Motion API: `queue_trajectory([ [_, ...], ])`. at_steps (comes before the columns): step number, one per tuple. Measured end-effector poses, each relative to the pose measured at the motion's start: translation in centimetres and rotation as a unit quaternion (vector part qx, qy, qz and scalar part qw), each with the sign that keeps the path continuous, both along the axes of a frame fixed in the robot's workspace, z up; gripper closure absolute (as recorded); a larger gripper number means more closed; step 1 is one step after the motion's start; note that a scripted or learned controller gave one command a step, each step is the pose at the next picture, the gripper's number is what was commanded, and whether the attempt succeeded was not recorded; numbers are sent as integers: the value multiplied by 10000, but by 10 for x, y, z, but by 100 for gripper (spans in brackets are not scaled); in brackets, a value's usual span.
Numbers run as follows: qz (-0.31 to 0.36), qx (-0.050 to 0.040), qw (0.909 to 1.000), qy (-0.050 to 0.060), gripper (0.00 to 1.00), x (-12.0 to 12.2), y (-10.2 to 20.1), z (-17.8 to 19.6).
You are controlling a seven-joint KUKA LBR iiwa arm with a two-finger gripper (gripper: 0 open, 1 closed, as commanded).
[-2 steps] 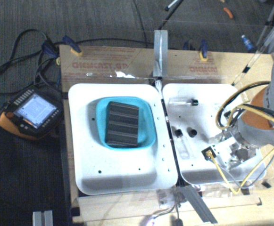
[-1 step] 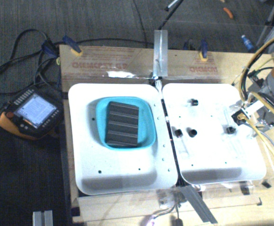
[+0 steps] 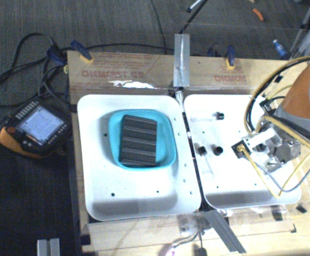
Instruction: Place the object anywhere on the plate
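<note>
On blue plate [image 3: 167, 143], left bin [image 3: 90, 159]: dark grey ribbed block [image 3: 138, 140], flat. Fingers [image 3: 240, 149] state: cannot tell.

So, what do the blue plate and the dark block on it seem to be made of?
Blue plate: probably plastic, smooth, even colour with a soft sheen. Dark block: matte grey, ribbed in parallel ridges, perhaps rubber or foam; the view leaves this open.

A robotics lab: a plywood tabletop [image 3: 144, 68] held by clamps [image 3: 80, 50] carries two white bins [image 3: 90, 196] side by side, with a handheld teach pendant [image 3: 34, 128] lying on dark carpet [image 3: 64, 9] at left, its black cables [image 3: 26, 47] looped nearby. Yellow wiring [image 3: 261, 95] trails from the robot arm [image 3: 299, 100] at right.
</note>
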State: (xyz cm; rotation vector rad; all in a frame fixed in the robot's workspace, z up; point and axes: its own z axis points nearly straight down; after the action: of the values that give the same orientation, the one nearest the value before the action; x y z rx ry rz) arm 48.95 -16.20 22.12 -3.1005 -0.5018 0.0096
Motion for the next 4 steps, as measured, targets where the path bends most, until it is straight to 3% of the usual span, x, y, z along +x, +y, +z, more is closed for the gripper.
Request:
queue_trajectory([
  [1,-45,11,10000,7,0,-8,45,-81],
  [2,-44,-10,10000,-6,0,21,-23,-23],
  [3,-156,6,9999,6,0,-7,82,-39],
  [4,-526,-14,9986,-6,0,-7,-1,26],
])
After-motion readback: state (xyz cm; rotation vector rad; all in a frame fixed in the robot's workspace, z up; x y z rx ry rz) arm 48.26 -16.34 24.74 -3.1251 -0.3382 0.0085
